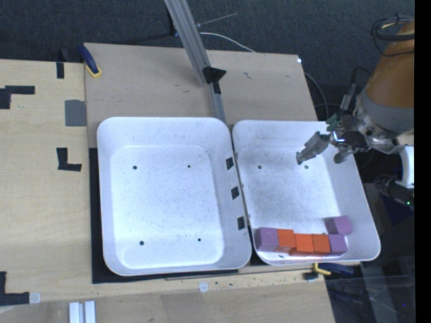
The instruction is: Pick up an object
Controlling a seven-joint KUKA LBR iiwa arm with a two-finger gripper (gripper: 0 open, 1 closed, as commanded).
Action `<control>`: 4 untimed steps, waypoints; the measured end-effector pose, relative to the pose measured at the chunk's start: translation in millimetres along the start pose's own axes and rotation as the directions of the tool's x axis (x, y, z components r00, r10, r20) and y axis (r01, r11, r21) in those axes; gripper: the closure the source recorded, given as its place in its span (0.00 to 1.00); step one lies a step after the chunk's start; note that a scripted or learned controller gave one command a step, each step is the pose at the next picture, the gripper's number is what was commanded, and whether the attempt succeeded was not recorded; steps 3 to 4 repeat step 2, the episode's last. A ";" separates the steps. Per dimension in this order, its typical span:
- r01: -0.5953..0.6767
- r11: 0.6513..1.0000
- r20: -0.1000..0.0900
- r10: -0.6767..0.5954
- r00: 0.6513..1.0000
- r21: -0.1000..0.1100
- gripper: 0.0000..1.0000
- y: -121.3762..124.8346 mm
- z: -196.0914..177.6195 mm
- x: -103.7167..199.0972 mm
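Bench (168, 79): pale wood board top, black tape marks (64, 159) along its left side, one grey patch (75, 112). Slanted aluminium pole (192, 42) rising from the rear. Dark carpet floor (269, 12) behind, thin white cable (229, 40) trailing.

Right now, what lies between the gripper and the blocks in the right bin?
Bare white bin floor separates the gripper from the blocks, seen in the camera view.
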State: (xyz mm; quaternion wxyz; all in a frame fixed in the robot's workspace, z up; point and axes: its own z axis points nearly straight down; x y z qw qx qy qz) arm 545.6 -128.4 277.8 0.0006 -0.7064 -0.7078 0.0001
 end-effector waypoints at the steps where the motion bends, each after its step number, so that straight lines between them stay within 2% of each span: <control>1: 0.001 1.000 -0.003 -0.001 1.000 0.012 0.00 -60.3 90.2 58.3; 2: 0.004 1.000 -0.001 -0.004 1.000 -0.001 0.00 -62.9 57.8 95.3; 4: 0.004 1.000 -0.001 -0.004 1.000 -0.001 0.00 -62.9 57.8 95.3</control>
